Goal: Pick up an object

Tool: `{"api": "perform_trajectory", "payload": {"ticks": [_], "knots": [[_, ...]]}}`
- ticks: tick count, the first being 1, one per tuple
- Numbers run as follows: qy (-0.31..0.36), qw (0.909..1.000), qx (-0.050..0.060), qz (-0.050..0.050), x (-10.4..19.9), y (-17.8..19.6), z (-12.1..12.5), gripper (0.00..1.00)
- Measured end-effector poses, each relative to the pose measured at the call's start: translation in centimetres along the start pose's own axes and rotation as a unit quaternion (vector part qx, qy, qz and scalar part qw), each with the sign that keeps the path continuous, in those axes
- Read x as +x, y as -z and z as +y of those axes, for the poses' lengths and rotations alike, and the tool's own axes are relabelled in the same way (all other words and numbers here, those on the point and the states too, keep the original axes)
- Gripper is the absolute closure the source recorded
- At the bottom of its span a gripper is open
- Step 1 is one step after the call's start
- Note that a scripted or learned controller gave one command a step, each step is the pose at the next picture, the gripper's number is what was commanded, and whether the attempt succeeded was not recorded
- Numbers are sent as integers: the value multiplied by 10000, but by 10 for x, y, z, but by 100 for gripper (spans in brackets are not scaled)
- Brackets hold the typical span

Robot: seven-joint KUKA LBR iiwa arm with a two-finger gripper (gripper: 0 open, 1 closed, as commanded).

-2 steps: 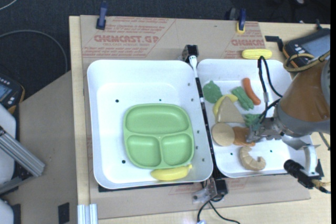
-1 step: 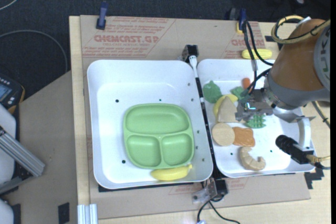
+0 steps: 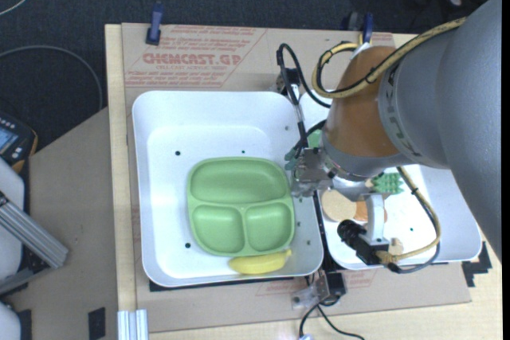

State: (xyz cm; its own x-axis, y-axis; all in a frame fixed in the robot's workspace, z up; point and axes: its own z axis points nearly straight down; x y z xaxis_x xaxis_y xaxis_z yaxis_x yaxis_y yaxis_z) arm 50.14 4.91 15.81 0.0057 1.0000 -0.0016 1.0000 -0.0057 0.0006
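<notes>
Banana at left bin's front edge, touching green tray.

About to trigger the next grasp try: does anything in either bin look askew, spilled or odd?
Nothing looks spilled or broken. The green divided plate lies flat in the left bin, turned slightly off square. The yellow banana lies just off the plate's near edge, against the bin wall, which could hamper a grasp. The arm hides much of the right bin.
</notes>
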Motion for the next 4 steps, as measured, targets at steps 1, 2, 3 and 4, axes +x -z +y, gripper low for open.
{"api": "perform_trajectory", "payload": {"ticks": [1,2,3,4], "knots": [[28,10000,-5,5,4,10,0,100],[71,9999,-76,34,58,136,17,100],[76,10000,45,17,132,88,-26,100],[-1,10000,32,-3,82,29,15,100]]}}
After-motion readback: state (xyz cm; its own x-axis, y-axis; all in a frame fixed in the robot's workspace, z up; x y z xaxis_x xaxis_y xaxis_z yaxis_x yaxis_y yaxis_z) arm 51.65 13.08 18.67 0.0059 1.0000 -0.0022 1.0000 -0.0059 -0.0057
